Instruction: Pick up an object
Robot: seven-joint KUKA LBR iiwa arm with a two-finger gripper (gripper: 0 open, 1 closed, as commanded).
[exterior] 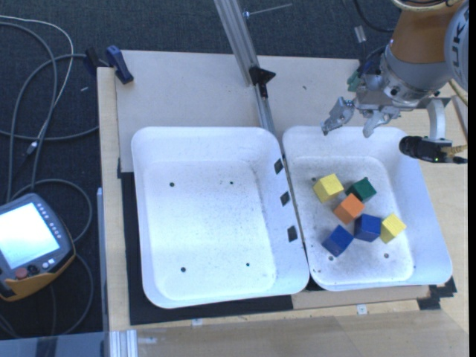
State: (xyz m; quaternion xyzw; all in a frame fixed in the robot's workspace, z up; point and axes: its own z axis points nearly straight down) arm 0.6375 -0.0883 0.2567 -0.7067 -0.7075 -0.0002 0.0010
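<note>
Several small blocks lie in the right bin (pixel 428 222): a yellow one (pixel 328 187), a green one (pixel 363 190), an orange one (pixel 349 207), two blue ones (pixel 338 240) (pixel 367 227) and a second yellow one (pixel 393 227). My gripper (pixel 349 125) hangs above the far rim of that bin, up and behind the blocks. Its two fingers are spread apart with nothing between them.
The left bin (pixel 149 199) sits beside the right one. A slanted metal pole (pixel 242 43) crosses the bench behind the bins. A blue clamp (pixel 119 64) sits at the bench's far left corner. A pendant with a lit screen (pixel 30 244) and cables lie on the floor at left.
</note>
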